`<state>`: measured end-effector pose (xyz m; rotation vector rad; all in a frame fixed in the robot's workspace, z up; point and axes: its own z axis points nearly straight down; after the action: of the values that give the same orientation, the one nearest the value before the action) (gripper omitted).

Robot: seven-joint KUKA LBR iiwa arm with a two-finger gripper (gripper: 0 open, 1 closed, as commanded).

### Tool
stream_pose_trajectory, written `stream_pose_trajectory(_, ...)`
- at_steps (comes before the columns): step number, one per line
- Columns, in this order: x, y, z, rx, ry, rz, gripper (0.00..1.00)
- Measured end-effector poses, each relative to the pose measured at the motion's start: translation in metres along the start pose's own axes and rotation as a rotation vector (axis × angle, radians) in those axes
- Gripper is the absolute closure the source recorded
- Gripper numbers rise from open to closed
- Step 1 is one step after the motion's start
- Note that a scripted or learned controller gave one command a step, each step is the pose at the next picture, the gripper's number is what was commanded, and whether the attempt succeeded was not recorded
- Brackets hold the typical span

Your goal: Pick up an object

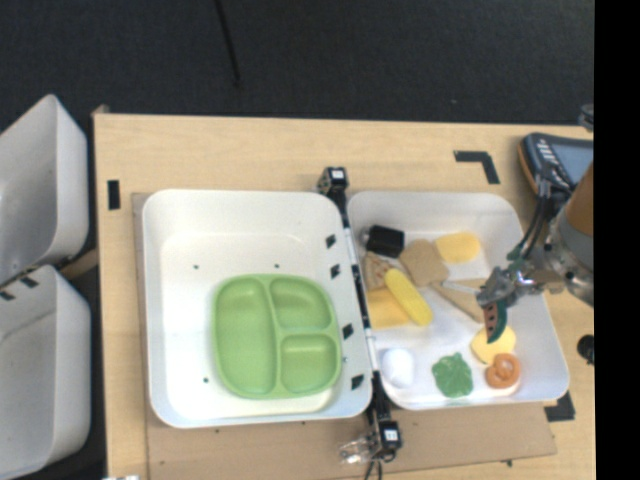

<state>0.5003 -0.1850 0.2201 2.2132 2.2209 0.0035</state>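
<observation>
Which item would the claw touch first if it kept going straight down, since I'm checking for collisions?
Probably the flat pale-yellow round piece in the right white bin: the claw hangs just above its upper edge. Height is hard to judge from this slanted view.

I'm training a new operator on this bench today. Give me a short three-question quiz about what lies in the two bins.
1. True or false: the green divided plastic tray lies in the left white bin.
2. Which item is nearest the gripper?
A. small black block
B. white ball
C. flat yellow round piece
3. Fill in: the orange ring lies in the right white bin, to the ____ of the green leafy toy in the picture.

Key: 1 true; 2 C; 3 right.
</observation>
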Motion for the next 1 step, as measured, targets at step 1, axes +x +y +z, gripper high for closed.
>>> stream_pose_trajectory(1,-0.0013,0.0013,-0.0215,0.003,0.001,-0.001,1.0)
